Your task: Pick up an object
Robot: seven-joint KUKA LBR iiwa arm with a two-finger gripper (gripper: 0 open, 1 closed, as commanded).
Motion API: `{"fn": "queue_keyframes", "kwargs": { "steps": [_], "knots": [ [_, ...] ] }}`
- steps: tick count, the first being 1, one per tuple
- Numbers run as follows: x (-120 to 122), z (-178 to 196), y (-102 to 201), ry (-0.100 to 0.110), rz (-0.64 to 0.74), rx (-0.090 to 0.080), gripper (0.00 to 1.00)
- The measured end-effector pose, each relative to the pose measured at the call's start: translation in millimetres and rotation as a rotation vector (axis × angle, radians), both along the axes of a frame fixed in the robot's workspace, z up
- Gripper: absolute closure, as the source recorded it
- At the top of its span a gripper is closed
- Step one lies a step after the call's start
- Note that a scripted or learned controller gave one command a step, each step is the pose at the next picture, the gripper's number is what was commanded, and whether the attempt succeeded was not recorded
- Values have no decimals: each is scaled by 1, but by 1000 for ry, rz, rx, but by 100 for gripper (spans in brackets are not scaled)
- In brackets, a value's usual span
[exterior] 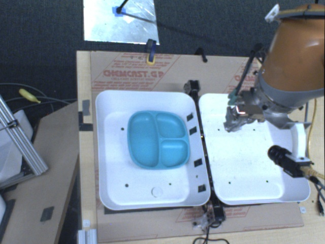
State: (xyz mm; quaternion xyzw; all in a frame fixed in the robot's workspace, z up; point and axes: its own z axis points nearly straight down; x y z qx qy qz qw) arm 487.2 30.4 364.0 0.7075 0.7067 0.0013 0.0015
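Left bin point(109, 136): a blue divided plate point(157, 140), lying flat near the middle. Right bin point(244, 182): the claw point(232, 124) low over its far-left part, apart from the plate. Cannot tell the claw's opening.

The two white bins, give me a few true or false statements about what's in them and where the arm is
1. A blue divided plate lies in the left bin. True.
2. The pincer is over the left bin. False: it is over the right bin.
3. The plate has three compartments. True.
4. The plate is red. False: it is blue.
5. The pincer is touching the plate. False: it is apart from it, across the divide between the bins.
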Motion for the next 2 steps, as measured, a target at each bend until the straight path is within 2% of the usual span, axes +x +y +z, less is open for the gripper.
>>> {"fn": "queue_keyframes", "kwargs": {
  "steps": [1,2],
  "knots": [
    [0,-13,0,2,2,0,100],
    [0,31,45,-2,9,2,100]
  ]
}}
